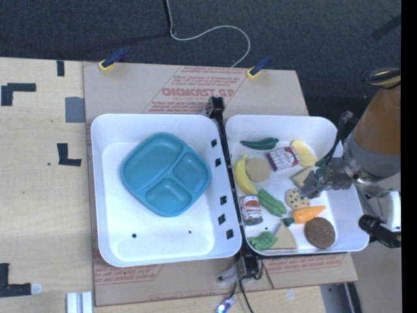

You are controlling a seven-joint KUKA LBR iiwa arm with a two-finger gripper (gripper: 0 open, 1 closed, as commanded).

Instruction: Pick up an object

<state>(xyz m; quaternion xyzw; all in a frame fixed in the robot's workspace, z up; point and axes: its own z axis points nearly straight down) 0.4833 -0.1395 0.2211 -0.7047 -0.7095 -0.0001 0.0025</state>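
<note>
The worktop (pixel 39 194) is light wood with small black marks on it. A big brown cardboard sheet (pixel 195 87) with red letters lies flat on top. Two clips, yellow and blue, hold its far corners: one clip (pixel 112 59) on the left, another clip (pixel 258 66) on the right. Behind is dark carpet floor (pixel 78 12). A thin white cable (pixel 208 34) curls across it.

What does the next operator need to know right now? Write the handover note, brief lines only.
Gripper: low inside the right bin, near its right side, over the toy food; grip state unreadable.
Nearby items: cookie, carrot, brown round patty.
Also in that bin: banana, green pepper, can.
Left bin: blue divided plate.
Done: arm has reached the pile.
Left: no object seen lifted; the pick is not confirmed.
</note>
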